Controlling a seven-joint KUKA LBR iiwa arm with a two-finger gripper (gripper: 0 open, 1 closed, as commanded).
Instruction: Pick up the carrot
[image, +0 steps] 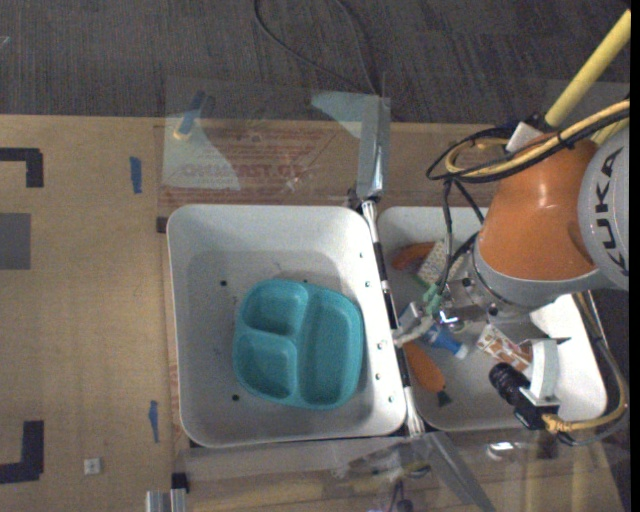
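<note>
Lying in the right-hand shallow white bin (590, 395) near its left wall, a short, stubby orange carrot (427, 371) with a smooth skin points roughly up and down the frame. A grey KUKA arm with an orange band (535, 225) hangs over the same bin, its two-finger gripper (418, 325) just above the carrot; how far the jaws stand apart cannot be told. A teal three-compartment plastic tray (298, 342) rests in the left-hand white bin (200, 250).
</note>
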